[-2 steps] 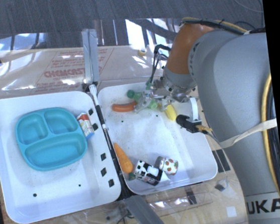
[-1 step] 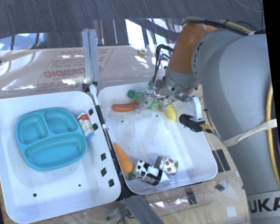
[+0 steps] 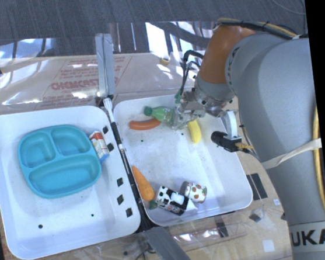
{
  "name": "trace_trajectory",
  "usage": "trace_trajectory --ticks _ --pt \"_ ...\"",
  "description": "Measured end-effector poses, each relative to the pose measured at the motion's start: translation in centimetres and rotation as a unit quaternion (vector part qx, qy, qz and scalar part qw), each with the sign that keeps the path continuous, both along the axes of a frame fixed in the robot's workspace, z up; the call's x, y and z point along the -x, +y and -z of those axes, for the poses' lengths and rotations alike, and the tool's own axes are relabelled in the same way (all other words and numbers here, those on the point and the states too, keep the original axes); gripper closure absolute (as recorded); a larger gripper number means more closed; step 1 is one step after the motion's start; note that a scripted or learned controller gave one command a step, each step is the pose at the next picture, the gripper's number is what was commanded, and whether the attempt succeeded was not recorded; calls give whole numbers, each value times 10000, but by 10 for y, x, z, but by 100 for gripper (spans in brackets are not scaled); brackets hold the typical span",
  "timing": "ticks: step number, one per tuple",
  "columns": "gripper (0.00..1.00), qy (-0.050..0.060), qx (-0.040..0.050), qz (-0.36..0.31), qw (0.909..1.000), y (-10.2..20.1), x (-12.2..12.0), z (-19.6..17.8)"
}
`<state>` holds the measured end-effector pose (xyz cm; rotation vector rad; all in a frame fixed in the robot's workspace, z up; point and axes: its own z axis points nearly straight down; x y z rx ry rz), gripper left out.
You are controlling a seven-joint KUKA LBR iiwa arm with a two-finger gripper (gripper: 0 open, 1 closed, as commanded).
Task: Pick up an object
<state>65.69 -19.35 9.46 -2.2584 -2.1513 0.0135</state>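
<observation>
Your gripper (image 3: 180, 117) sits low in the right bin (image 3: 226, 166), btwn green bottle (image 3: 159, 114) & banana (image 3: 194, 131); can't tell its open/shut state; carrot (image 3: 143, 183) lies near the left wall

Robotics lab test cell. Industrial KUKA arm (image 3: 278, 118) at 3 o'clock, cabled. Two white bins (image 3: 22, 232) clamped side by side on a wooden worktop (image 3: 235, 247), clear plastic sheeting (image 3: 56, 80) at 12 o'clock. Bins hold toy food and a blue divided plate (image 3: 57, 160) at 9 o'clock.
</observation>
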Motion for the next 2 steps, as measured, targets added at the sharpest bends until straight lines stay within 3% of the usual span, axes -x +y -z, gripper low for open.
trace_trajectory --ticks 1,2 --pt "0 1 -16 -13 10000 2 -1 -1" --pt "0 53 34 1585 9873 9 4 8"
